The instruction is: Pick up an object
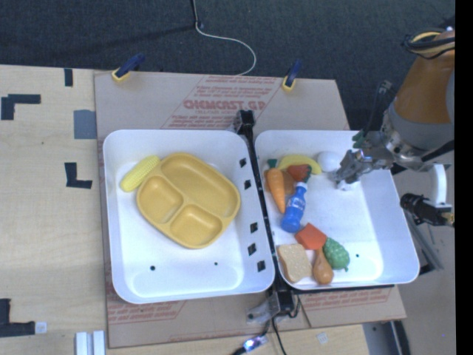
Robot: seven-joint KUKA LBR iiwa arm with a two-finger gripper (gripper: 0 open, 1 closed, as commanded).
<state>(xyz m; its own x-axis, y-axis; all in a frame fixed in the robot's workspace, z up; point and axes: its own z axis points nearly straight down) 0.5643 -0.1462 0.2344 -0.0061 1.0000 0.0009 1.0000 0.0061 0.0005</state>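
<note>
Gripper (346, 174), grasp state unclear, hovers over right bin (384, 220); blue bottle (294, 207) lies lengthwise, cap toward the far rim.

Glossy plastic tray (188, 198) & bins (122, 228); matt cardboard base (214, 102).

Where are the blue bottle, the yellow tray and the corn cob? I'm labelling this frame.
blue bottle (294, 208), camera view, mid-body.
yellow tray (188, 198), camera view, central divider.
corn cob (139, 173), camera view, middle.

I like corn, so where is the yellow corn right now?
The corn lies in the left bin of the camera view, at its upper left, right beside the yellow divided tray.
</note>
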